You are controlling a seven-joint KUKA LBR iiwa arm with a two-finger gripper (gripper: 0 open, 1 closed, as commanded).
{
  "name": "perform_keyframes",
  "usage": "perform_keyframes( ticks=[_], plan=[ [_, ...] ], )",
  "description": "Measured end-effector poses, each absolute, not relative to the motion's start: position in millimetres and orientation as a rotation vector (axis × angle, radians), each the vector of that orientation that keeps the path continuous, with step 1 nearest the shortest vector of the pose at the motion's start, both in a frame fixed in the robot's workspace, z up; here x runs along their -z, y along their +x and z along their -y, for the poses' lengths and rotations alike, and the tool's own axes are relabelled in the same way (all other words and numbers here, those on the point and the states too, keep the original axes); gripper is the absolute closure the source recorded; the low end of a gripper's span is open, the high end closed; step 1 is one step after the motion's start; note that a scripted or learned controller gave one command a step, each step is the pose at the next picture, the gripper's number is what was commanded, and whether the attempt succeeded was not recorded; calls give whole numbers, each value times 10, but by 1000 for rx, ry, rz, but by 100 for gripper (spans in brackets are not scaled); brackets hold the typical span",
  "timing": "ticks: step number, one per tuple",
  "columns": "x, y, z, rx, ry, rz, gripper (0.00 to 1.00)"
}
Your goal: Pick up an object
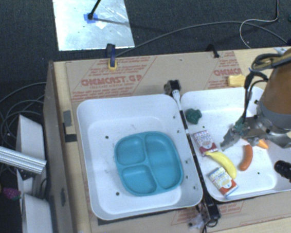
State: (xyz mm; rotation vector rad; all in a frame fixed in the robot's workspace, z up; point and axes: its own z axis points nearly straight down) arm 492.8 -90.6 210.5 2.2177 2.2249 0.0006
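- The grey two-finger gripper [230, 139] is hovering low in the right white bin [222, 108], its fingers looking spread and pinching nothing.
- The curved yellow plastic banana [223, 162] is lying just near-left of it, beside an orange sausage-shaped toy [246, 157].
- Closing here is risking a miss, or nudging the red-and-white packet [204, 142] instead.

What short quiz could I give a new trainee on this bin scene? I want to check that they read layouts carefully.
1. True or false: the blue divided plate lies in the left bin.
2. Which lies nearest the gripper: A) green object B) banana C) blue plate?
3. Fill in: the orange carrot-like object lies to the banana's ____ in this view.

Key: 1 true; 2 B; 3 right.
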Motion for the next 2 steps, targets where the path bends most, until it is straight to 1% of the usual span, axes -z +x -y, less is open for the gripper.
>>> perform_keyframes(
  ticks=[1, 2],
  plan=[
    [-1027, 4919, 969, 1, 2221, -2223, 0],
    [-1139, 4937, 968, -4, 2218, -2222, 100]
  ],
)
